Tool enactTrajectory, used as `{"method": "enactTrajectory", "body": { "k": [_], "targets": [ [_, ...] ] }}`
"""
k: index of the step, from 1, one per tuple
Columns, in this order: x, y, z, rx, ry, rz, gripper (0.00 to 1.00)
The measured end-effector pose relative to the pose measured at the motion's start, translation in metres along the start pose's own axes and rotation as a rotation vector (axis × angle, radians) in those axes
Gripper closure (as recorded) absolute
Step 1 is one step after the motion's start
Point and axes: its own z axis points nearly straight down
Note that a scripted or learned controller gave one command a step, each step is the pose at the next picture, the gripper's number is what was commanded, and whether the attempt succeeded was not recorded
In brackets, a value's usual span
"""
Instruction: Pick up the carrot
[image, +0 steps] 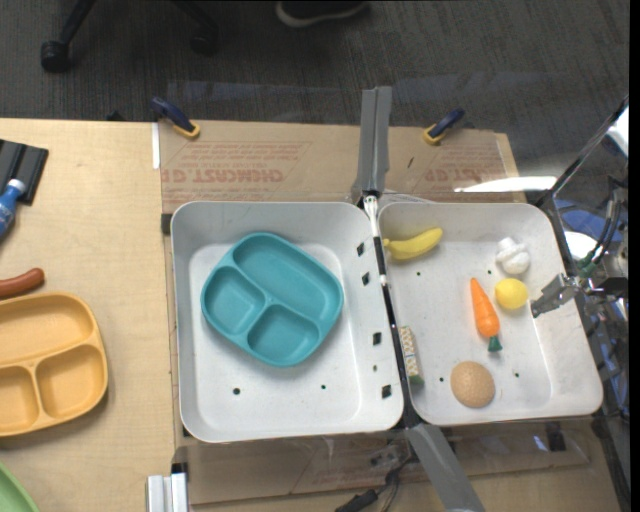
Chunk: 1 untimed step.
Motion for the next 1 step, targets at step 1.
{"method": "enactTrajectory", "body": {
  "k": [1],
  "targets": [
    [0.0322, 0.0630, 0.1254, 0.000, 0.000, 0.367, 0.00]
  ]
}}
